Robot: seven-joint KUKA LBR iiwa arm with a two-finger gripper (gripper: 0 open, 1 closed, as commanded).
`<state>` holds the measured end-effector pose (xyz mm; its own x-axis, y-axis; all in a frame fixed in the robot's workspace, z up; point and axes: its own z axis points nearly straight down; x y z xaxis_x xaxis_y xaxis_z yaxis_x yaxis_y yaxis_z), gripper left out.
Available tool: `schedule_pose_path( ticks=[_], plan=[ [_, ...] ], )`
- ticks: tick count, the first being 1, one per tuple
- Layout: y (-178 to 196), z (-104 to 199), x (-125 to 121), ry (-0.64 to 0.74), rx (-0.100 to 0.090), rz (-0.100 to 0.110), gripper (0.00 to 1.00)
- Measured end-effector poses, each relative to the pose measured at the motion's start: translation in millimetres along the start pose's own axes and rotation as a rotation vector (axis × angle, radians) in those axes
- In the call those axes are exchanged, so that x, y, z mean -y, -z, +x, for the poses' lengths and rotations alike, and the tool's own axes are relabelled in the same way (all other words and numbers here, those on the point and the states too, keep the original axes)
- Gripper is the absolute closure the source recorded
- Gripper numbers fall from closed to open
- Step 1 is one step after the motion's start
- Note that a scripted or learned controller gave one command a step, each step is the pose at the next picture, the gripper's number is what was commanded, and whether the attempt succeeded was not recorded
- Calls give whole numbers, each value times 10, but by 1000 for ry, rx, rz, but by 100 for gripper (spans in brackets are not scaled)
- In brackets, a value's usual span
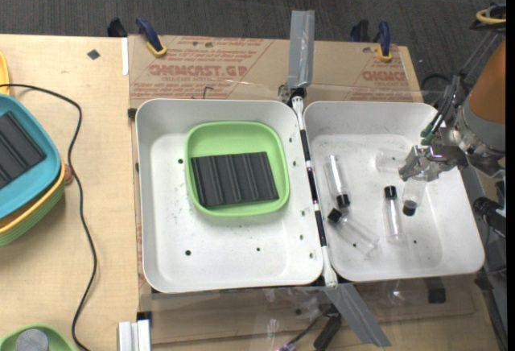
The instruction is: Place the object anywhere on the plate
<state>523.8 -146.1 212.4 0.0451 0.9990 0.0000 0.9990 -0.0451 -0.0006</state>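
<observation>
A green square plate [279,150] lies in the left white bin [165,229], with a dark grey ribbed pad [236,179] covering its middle. The right bin [438,254] holds several clear tubes with black caps: one upright-lying tube [333,177], another tube [355,233] near the divider, a third tube [393,215] in the middle, and a short vial [409,206] beside it. My gripper [420,167] hangs over the right bin's right half, just above and behind the short vial. I see nothing held in it.
Blue and green stacked trays [24,172] sit on the wooden bench at the far left, with a black cable [84,204] running past them. Cardboard [209,64] clamped behind the bins forms the back edge.
</observation>
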Motion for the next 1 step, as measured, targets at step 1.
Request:
schedule_pose_path(
  ticks=[1],
  plan=[
    [1,-1,0,0,0,0,0]
  ],
)
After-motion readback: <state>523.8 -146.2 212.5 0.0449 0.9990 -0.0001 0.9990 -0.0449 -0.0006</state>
